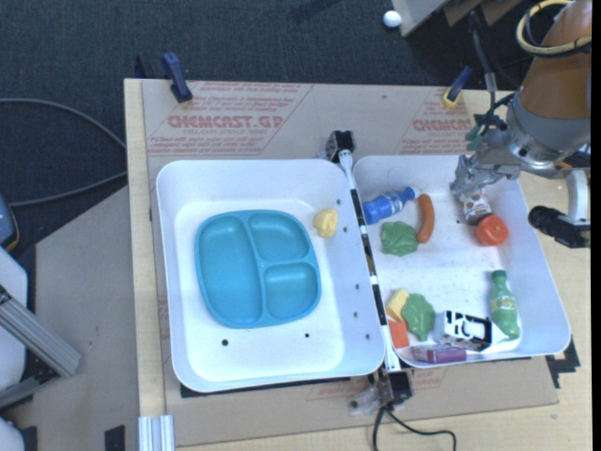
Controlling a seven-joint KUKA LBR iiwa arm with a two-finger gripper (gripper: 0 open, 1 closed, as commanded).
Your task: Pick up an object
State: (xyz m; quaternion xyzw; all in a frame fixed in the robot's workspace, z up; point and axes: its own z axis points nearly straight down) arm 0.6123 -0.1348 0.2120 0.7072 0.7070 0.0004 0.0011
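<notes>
My gripper [472,194] hangs low over the upper right part of the right bin [545,280], reaching in from the right. A small white and red object [477,205] lies directly under it, and I cannot make out whether the gripper touches it. A red-orange ball [490,230] sits just below and to the right of it. Left of the gripper lie an orange sausage shape [425,218], a blue bottle [387,205] and a green leafy piece [399,239].
The right bin's lower half holds a green bottle [504,305], a yellow block [396,303], a green lump [419,317], a black and white item [467,327] and a purple bar [441,353]. In the left bin [178,205] are a blue divided plate [260,267] and a yellow piece [325,221].
</notes>
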